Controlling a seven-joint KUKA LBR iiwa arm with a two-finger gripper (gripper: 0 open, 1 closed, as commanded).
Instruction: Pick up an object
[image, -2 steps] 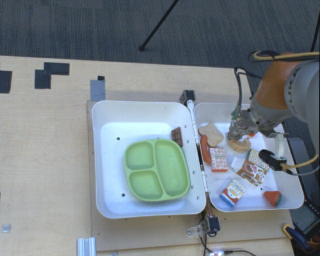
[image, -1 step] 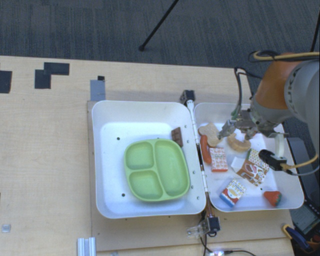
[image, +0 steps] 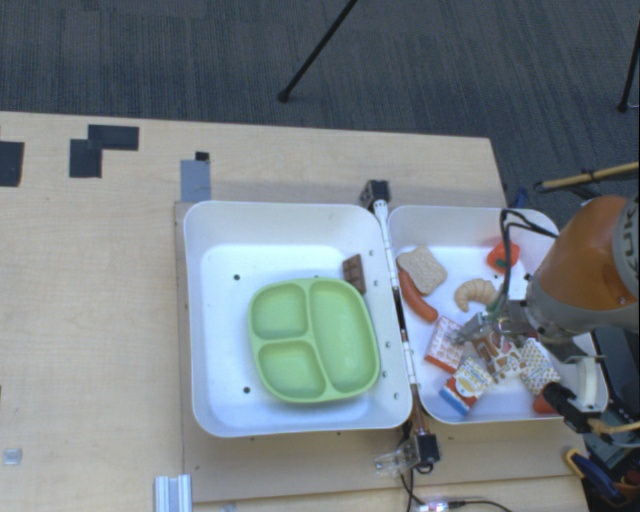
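Grey and orange, our arm (image: 585, 275) lowers its gripper (image: 487, 338) into the right bin (image: 455, 232); whether it grips anything, we cannot tell. Small packets (image: 468, 378) lie just beneath it, a croissant (image: 474, 292) just above, the green tray (image: 313, 340) well left.

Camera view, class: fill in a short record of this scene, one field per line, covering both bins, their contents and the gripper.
left bin: holds a green divided plate and a small brown piece beside it
right bin: holds a bread slice, sausage, croissant and small cartons
gripper: low over the cartons in the right bin
bench: light wood
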